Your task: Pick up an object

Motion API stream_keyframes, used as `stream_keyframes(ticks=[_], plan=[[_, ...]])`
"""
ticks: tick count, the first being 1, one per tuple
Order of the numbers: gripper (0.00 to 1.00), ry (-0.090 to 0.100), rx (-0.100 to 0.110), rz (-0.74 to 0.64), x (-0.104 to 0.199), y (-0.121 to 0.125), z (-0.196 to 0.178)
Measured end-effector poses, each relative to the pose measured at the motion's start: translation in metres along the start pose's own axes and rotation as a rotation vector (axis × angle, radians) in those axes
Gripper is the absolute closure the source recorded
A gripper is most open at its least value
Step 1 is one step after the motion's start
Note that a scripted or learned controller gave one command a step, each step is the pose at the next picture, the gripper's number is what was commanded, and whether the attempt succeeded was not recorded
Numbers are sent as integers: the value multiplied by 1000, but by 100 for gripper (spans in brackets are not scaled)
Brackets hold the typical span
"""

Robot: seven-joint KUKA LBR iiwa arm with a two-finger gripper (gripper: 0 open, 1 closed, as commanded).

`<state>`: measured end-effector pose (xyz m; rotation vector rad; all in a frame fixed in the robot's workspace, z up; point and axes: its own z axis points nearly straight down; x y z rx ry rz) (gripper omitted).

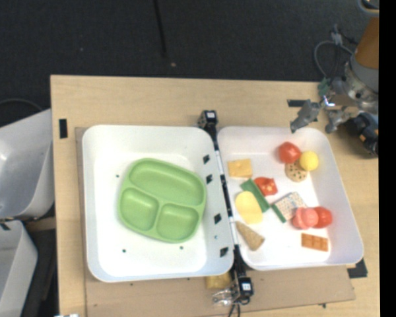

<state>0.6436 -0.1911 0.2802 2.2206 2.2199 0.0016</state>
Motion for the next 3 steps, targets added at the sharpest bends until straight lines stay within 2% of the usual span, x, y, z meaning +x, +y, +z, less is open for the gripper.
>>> stream_keyframes(ticks=[1, 2, 3], plan=[[0, 1, 8, 1, 17, -19, 186], [0, 2, 7, 3, 69, -80, 180], [100, -1, -1, 14, 65, -76, 169]])
